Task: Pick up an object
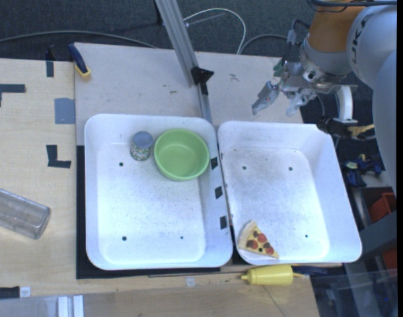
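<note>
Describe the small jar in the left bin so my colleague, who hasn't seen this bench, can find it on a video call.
Start at the left white bin of the two side by side. Near its far edge sits a green bowl; the jar stands right beside the bowl, on the side away from the other bin. It is a small upright cylinder with a grey lid, much narrower than the bowl.

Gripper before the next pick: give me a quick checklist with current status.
1. Gripper carries nothing: ok; its fingers are spread with nothing between them.
2. Gripper over a target: not ok; it hangs beyond the right bin's far rim.
3. Pizza slice reachable: ok; flat in the right bin's near left corner.
4. Green bowl upright: ok; in the left bin.
5. Small can apart from the bowl: cannot tell.
</note>
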`<state>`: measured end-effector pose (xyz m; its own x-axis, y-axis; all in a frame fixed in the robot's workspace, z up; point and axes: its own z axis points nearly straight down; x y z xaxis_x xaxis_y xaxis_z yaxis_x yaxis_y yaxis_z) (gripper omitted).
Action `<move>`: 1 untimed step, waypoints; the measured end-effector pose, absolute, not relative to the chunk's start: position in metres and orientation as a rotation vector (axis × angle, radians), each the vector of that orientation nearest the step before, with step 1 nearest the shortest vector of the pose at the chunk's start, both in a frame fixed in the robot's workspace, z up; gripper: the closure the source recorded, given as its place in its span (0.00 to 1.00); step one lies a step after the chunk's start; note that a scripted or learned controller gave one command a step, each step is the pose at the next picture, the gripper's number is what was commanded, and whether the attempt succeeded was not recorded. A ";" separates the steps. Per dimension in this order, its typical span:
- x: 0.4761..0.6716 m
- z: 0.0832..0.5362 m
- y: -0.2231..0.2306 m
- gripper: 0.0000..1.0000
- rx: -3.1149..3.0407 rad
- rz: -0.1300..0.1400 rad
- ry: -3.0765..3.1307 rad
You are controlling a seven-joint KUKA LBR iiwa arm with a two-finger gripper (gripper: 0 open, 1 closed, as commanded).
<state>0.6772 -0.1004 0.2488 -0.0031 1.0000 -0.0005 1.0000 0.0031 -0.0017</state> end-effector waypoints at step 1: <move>0.677 0.249 -0.101 0.00 -2.218 0.003 -2.224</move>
